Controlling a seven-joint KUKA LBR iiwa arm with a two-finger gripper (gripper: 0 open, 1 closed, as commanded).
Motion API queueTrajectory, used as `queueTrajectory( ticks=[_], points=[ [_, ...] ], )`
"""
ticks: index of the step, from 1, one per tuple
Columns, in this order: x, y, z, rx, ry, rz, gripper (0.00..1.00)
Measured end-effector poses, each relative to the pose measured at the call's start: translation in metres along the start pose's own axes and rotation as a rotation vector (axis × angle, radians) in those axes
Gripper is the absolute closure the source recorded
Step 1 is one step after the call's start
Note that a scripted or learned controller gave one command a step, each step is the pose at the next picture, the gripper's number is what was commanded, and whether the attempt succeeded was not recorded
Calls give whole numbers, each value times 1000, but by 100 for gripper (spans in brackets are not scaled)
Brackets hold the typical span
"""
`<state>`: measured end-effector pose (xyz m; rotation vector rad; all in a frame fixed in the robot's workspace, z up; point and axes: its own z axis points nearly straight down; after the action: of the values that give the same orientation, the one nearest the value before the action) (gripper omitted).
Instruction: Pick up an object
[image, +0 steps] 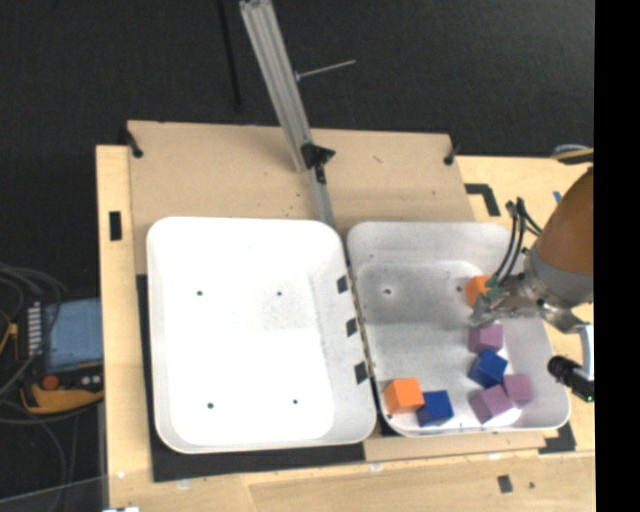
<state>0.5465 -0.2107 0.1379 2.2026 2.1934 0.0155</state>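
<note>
The claw (492, 305) is seen at the right side of the frame, lowered into the right bin (420, 250) from the right edge; whether it is open or closed cannot be told. A small orange block (476, 288) lies just beside it on its left. Below it, a purple block (487, 337), a blue block (489, 369) and two more purple blocks (492, 403) are clustered. An orange cube (404, 394) touches a blue cube (435, 408) at the bin's lower edge. The left bin (250, 330) sits alongside on the counter (290, 160).

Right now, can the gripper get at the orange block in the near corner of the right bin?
Probably yes. The orange block lies open from above in the right bin, with only a blue block touching its side. The gripper is farther back, by the purple block.
</note>
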Motion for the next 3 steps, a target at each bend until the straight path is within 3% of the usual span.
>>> queueTrajectory(
  ticks=[1, 2, 3],
  points=[
    [-2, 12, -48, 24, 14, -7, 100],
    [-4, 15, -103, 22, 13, -9, 100],
    [49, -2, -100, 29, 16, -10, 100]
  ],
)
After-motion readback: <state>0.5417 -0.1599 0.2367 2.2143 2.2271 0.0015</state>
